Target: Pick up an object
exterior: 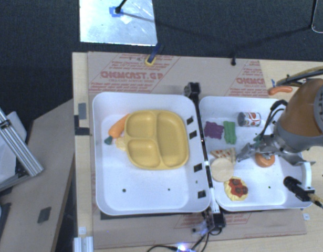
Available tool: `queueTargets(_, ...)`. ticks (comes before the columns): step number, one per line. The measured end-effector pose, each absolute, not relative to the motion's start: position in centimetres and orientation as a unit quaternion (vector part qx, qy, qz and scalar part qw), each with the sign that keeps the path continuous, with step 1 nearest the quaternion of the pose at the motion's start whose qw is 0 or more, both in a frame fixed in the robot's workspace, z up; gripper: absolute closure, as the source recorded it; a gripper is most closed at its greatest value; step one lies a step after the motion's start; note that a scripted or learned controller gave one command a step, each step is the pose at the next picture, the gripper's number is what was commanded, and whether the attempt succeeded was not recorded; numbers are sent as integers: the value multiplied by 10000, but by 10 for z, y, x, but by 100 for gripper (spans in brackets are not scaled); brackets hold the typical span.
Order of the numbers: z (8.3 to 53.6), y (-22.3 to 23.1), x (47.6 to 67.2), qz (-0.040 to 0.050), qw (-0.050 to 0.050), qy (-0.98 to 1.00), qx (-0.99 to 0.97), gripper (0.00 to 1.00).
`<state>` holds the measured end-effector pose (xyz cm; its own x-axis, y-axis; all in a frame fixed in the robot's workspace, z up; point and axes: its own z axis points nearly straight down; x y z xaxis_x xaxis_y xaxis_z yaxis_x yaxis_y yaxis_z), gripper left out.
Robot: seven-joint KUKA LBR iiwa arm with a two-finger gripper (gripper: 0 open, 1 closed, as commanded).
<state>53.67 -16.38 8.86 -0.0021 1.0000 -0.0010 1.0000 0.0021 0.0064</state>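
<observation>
Nearest the camera, at the right bin's (256, 203) front, a pizza toy (236, 188) lies flat, with a pale disc (221, 169) just behind it by the divider. Further back a wedge slice (223, 153) sits beside the disc, and the end effector (244, 152) hangs low over the bin floor right next to that slice; whether it is released or clenched cannot be told, the tip is too small and blurred. An orange round piece (264, 160) sits under the wrist. Behind these: purple toy (214, 130), green block (230, 132), and a can (249, 119) near the back wall.

Left bin (108, 193) holds a yellow tray (153, 139) with a carrot (117, 126) touching its left edge.

Step, judged: reach/descend onto a target, likely the wedge slice or disc; nothing visibly held, so the pick is not done. Next move calls for centring over one item, clear of its neighbours, closing, then lifting straight up. The items are crowded, so a glancing grip is the risk.
</observation>
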Motion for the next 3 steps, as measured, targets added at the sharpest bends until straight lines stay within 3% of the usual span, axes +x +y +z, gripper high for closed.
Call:
queueTargets(1, 101, -167, 539, 28, 105, 7071, 7070, 100)
queueTargets(2, 158, -157, 542, 15, 22, 7088, 7054, 100)
queueTargets(3, 201, -159, 543, 14, 24, 7086, 7056, 100)
